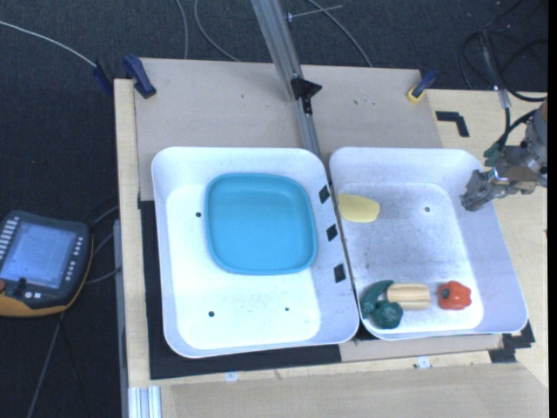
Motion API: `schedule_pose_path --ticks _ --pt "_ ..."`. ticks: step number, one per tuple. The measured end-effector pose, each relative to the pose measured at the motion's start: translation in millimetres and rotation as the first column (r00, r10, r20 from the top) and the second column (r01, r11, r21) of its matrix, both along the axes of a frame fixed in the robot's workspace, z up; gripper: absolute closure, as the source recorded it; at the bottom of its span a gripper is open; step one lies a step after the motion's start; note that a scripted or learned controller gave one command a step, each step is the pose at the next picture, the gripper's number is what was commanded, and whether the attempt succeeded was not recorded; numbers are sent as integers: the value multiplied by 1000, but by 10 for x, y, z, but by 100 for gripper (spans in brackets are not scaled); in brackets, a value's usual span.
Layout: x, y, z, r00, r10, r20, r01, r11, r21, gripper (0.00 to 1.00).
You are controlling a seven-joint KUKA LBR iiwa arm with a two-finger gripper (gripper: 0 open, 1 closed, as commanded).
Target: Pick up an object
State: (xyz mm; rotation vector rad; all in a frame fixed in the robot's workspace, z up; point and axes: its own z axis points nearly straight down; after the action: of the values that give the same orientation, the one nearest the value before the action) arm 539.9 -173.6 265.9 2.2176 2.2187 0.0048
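From the gripper (477, 197), jaw state unclear, the small yellow piece (359, 208) at nine o'clock looks light and smooth, best pinched across its middle.

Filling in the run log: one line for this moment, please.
gripper: over right bin's right rim, nothing seen held | right bin: yellow piece, green piece, tan piece, red piece | left bin: blue plate

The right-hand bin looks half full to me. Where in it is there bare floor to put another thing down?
In the right bin, the middle is bare, between the yellow piece by the left wall and the near row. That row is crowded: green toy, tan block and red pepper. The gripper hangs over the far right rim.
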Motion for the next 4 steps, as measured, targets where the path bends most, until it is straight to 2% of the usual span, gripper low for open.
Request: schedule_pose_path --ticks 2,4 --pt "323 999 70 1000 5 -4 -5 1000 2 100" --pt "655 2047 -164 1000 5 -5 -5 1000 2 100"
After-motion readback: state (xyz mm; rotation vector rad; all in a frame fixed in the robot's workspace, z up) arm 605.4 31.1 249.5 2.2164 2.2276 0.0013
